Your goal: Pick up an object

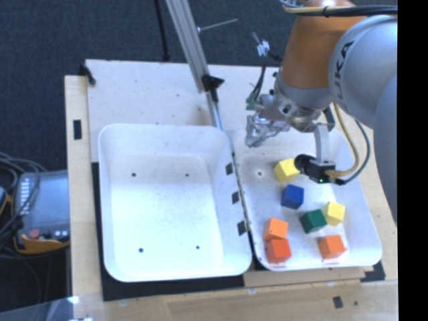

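Observation:
The right bin (361, 246) holds several small blocks. Two are yellow (286, 170) (334, 212), one is blue (292, 196), one is green (312, 220). Three orange blocks (275, 229) (279, 249) (331, 246) lie along the bin's front. My gripper (257, 136) hangs over the far left corner of that bin, up and to the left of the nearer yellow block. Nothing shows between its fingers (253, 139).
The left bin (107, 179) lies beside the right one, their rims meeting at mid-bench. A slanted metal rail (190, 42) rises behind the bins. A black cable with a small connector (315, 169) dangles from the wrist over the right bin, beside the yellow block.

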You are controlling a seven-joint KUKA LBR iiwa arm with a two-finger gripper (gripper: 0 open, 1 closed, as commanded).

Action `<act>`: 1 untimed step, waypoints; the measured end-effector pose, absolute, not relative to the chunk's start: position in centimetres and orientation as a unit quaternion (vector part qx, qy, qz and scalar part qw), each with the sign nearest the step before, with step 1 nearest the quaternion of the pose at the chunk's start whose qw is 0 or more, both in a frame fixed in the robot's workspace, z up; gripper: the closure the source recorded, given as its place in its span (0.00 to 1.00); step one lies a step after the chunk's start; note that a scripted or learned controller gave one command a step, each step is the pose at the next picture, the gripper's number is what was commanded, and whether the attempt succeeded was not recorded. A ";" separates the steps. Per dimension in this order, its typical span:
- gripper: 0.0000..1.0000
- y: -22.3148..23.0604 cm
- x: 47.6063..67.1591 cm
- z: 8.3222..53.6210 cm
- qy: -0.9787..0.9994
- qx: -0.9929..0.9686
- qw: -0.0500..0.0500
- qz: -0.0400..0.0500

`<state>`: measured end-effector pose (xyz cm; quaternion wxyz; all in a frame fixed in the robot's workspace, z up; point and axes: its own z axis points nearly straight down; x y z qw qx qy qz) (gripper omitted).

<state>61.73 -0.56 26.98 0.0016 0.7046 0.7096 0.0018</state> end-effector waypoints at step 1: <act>1.00 4.9 62.0 25.2 0.709 0.705 -0.001 0.000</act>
